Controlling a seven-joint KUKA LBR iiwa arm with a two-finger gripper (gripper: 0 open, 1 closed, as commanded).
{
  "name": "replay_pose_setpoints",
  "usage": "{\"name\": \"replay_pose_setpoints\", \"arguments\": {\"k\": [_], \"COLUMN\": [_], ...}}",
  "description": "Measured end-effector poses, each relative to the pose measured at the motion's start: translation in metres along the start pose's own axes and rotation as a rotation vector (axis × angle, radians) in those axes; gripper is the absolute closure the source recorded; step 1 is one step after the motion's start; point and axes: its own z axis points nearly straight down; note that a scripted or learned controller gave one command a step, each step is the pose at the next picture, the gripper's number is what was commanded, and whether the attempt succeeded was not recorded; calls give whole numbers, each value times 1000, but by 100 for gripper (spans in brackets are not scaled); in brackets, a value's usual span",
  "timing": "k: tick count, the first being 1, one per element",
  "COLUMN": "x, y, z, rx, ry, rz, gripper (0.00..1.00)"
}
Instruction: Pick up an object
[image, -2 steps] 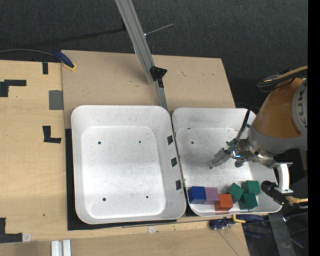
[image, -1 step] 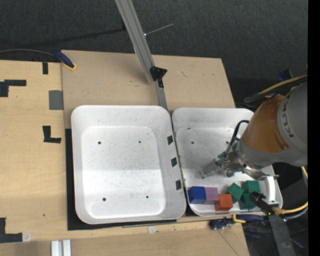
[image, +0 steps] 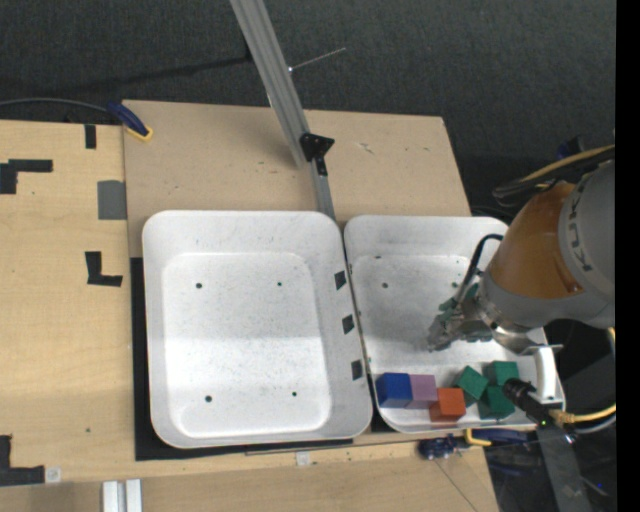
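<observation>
My pincer hangs in the right bin; I cannot tell its state. Blue block: judged light, rigid, smooth; I'd grip opposite flat faces.

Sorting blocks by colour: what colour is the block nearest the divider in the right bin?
Blue, seen in the camera view.

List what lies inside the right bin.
Along the right bin's near edge: a blue block, pink block, orange block and green blocks. The gripper hangs above its floor; the arm covers the right side.
</observation>
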Motion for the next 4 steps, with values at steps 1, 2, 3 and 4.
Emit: {"name": "replay_pose_setpoints", "arguments": {"k": [1, 2, 3, 4], "x": [-2, -2, 51, 110], "y": [4, 5, 10, 16], "z": [-62, -103, -93, -88], "rx": [-9, -8, -2, -2], "ry": [-3, -3, 0, 0], "rz": [0, 1, -4, -6], "gripper": [100, 100, 100, 100]}}
